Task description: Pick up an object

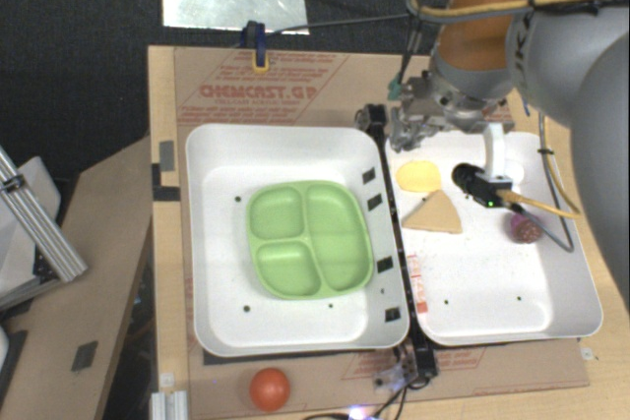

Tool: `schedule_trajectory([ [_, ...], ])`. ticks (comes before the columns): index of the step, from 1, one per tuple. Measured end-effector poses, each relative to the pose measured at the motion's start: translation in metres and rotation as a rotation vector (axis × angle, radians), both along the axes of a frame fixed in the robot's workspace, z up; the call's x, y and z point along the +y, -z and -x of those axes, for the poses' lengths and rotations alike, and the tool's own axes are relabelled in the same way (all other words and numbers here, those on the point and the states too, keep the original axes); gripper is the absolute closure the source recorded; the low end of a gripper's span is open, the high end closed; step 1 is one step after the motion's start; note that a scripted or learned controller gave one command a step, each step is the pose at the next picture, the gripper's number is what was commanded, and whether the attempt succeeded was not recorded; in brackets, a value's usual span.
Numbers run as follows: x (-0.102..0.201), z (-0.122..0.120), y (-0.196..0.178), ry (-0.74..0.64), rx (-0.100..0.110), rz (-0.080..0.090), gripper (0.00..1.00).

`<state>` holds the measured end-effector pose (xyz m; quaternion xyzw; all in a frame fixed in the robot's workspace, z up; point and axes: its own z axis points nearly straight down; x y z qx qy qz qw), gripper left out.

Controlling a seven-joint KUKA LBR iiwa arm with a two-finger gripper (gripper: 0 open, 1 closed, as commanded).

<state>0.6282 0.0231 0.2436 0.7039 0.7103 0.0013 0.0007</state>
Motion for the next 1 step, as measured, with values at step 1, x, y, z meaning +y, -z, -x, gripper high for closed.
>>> schedule_trajectory([
  [1, 0.0509, -0.0074, -0.0037, 0.000, 0.000, -0.001, 1.00],
])
